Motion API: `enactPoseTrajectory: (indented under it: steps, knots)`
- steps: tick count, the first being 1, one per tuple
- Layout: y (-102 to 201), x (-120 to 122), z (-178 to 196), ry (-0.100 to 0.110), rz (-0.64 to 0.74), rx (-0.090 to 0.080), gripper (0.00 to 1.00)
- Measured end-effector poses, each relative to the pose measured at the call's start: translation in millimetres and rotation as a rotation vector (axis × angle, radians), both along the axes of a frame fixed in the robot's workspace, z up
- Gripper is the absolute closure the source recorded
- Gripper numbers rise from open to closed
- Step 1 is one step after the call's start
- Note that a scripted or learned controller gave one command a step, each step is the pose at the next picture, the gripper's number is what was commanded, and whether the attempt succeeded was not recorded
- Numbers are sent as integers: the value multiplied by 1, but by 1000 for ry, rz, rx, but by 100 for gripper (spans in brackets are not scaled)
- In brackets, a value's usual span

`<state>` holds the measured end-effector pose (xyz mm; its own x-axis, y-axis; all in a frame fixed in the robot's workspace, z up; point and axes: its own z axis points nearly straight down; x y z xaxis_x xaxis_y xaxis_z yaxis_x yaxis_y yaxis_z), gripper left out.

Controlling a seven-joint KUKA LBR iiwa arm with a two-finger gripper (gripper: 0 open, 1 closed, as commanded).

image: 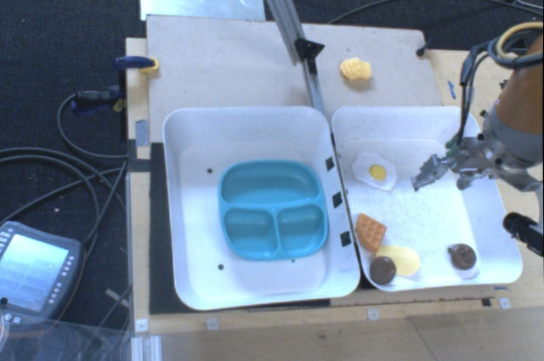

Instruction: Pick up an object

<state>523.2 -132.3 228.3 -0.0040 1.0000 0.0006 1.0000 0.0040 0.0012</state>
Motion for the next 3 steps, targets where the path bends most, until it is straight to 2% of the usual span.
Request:
enactPoseTrajectory:
  steps: [1, 3]
  knots:
    - [0, 0, 0, -1, -2, 0, 0]
    - [-8, 3, -88, 4, -4, 0, 0]
